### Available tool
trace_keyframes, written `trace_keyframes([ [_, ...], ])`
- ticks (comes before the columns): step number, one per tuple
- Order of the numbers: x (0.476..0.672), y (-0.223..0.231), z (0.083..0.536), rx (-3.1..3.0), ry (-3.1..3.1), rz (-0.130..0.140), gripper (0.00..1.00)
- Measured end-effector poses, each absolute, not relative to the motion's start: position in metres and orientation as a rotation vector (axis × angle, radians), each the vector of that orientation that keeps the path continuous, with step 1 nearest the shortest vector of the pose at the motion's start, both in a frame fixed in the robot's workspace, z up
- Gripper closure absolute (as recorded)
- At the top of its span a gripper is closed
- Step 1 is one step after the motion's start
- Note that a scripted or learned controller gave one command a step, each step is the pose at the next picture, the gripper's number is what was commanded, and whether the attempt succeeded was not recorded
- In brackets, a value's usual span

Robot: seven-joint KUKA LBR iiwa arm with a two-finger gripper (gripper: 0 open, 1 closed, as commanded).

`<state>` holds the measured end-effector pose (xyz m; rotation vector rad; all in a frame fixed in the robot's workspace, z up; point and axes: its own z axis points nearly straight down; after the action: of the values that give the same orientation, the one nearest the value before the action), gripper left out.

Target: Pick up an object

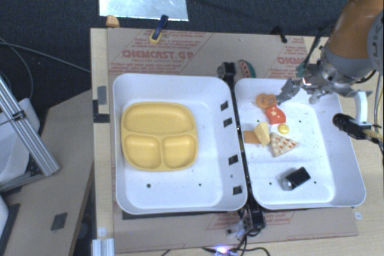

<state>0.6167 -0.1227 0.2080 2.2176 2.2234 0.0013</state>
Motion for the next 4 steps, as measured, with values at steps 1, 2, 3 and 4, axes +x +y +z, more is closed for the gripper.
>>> trace_keyframes([
  [1,0.506,-0.203,0.117,2.239,2.216,-0.014,0.00],
  [2,0.600,-0.157,0.086,2.203,2.225,0.011,0.00],
  [3,0.481,-0.173,0.084,2.233,2.220,-0.007,0.00],
  [4,0.488,-0.172,0.095,2.218,2.222,0.004,1.00],
])
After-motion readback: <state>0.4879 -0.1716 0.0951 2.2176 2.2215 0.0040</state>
